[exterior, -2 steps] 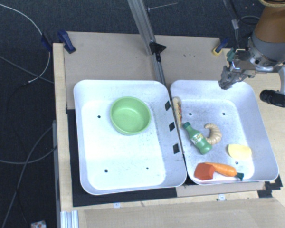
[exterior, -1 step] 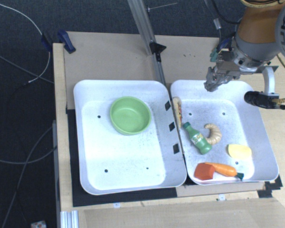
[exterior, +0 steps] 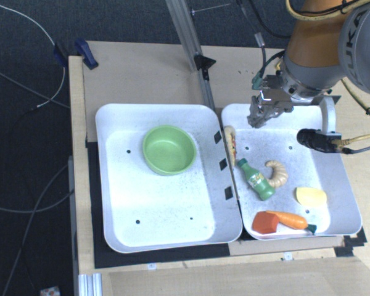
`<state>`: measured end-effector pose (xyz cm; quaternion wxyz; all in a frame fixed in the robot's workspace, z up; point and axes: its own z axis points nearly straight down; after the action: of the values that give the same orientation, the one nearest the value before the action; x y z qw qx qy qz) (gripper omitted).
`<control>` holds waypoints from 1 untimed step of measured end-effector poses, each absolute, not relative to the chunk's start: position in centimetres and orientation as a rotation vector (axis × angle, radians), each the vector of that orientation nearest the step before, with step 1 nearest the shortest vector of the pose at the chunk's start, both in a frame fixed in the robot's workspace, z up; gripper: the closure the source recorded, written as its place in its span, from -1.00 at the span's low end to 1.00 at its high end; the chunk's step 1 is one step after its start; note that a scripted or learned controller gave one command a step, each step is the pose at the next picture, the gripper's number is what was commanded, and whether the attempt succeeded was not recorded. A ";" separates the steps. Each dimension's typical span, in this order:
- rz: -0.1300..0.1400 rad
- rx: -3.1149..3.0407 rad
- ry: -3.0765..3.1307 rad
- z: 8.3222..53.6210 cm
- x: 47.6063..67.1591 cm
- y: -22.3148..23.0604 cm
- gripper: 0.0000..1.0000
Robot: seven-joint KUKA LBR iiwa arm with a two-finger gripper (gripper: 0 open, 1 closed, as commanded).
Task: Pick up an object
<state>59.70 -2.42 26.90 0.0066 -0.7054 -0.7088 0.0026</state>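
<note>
The right bin (exterior: pixel 351 217) holds, at its near edge, an orange carrot (exterior: pixel 288 219) beside a red piece (exterior: pixel 264 223). Farther in lie a yellow slice (exterior: pixel 311 197), a green bottle (exterior: pixel 256 180) and a curled beige item (exterior: pixel 277 172). The left bin (exterior: pixel 114 196) holds a green bowl (exterior: pixel 168 149). The gripper (exterior: pixel 261 117) hangs over the right bin's far-left corner, grasping nothing; whether it is released or clenched cannot be determined.

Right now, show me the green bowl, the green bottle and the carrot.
green bowl (exterior: pixel 168 149), camera view, on its inner floor.
green bottle (exterior: pixel 256 180), camera view, on the label at mid-body.
carrot (exterior: pixel 287 219), camera view, on the orange body.
</note>
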 end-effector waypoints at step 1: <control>0.008 -2.205 -2.219 27.3 58.4 2.8 1.00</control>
<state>58.36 2.82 27.29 0.0069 -0.7048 -0.7093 0.0025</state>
